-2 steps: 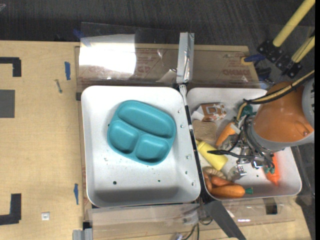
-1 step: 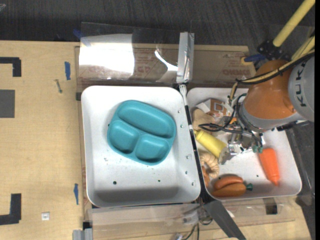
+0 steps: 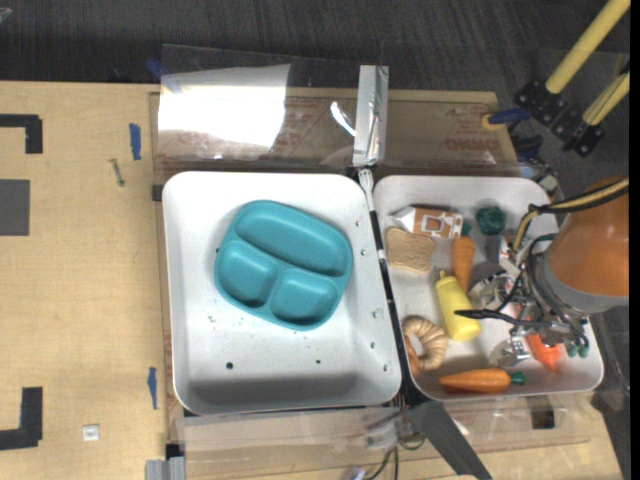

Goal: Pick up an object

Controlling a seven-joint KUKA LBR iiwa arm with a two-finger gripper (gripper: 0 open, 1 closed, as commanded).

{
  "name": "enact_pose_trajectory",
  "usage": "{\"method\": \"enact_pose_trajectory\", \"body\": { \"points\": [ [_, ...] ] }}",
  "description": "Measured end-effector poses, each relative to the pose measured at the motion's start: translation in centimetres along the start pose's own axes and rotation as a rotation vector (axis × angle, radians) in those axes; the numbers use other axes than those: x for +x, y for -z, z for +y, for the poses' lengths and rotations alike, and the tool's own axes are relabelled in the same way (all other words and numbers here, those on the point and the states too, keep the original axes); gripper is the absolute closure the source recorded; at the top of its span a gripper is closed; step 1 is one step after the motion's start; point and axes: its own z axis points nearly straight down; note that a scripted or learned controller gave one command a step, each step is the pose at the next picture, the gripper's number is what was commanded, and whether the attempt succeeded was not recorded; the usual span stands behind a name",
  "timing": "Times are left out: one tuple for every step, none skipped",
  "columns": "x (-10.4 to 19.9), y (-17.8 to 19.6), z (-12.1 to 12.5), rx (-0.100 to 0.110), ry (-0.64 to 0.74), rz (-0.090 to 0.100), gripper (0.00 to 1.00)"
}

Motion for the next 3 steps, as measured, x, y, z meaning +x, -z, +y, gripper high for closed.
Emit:
{"method": "enact_pose_trajectory", "body": {
  "points": [
    [-0.4,0.1,4.9,-0.002,0.133,-0.003,0.00],
    [-0.6,-0.1,2.8,-0.009,0.182,0.009,0.00],
    [-8.1,-0.3,6.7,-0.007,-0.154,0.014,0.00]
  ]
}}
